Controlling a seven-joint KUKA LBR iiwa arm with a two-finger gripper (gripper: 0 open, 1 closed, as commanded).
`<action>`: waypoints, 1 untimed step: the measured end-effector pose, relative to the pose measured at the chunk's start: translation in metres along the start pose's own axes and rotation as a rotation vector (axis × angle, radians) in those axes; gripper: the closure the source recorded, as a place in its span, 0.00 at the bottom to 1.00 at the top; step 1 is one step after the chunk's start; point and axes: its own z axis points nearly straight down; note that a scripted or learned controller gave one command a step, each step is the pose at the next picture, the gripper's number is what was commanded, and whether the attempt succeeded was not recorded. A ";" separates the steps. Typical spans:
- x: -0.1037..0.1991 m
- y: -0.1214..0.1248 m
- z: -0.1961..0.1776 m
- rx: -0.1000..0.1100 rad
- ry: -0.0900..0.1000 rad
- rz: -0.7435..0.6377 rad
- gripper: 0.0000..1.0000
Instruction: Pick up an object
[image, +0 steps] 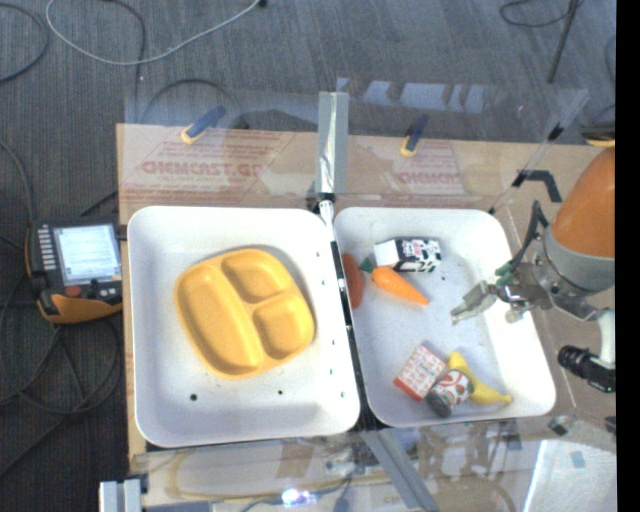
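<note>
My gripper (492, 305) hangs over the right side of the right bin (520, 345), fingers spread open with nothing between them. To its left lie an orange toy carrot (401, 285) and a black-and-white carton (409, 253). A red-orange piece (351, 280) rests against the bin's left wall. Near the front edge sit a red-and-white box (420, 371), a small can (449, 391) and a yellow banana (480, 387), bunched close together below and left of the gripper.
The left bin (160, 400) holds a yellow divided tray (247, 308). A handheld control unit (78, 262) lies off the bench to the left. The arm's orange band (590, 205) and grey wrist crowd the right bin's far right edge.
</note>
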 end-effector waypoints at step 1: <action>0.031 0.066 0.038 0.001 -0.001 0.074 0.00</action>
